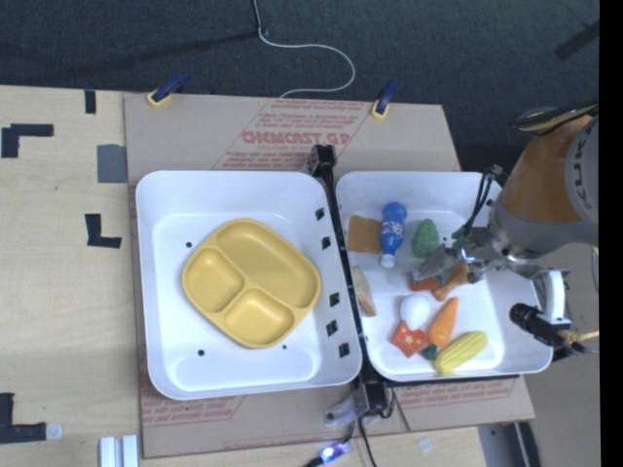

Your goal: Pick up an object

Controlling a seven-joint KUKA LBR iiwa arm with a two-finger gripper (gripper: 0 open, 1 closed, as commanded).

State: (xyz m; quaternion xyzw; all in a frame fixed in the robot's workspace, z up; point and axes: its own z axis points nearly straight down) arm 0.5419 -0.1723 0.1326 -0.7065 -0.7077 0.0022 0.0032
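1. The gripper (pixel 450 269) is reaching into the right bin (pixel 482 185) from the right of the frame, sitting low over a small orange-brown piece (pixel 440 279) at the bin's middle; whether it is released or clenched I cannot tell.
2. That piece is looking like a light, stiff plastic toy, smooth and likely slippery, so taking it across its narrow width seems wisest.
3. Around it are lying more toy foods: a blue bottle (pixel 392 229) and a green lump (pixel 425 237) above, a white egg (pixel 415 309), an orange carrot (pixel 443 321), a red block (pixel 407 339) and bumpy yellow corn (pixel 460 350) below.
4. The left bin (pixel 161 197) is holding a glossy yellow divided plate (pixel 251 281), rigid and shallow.
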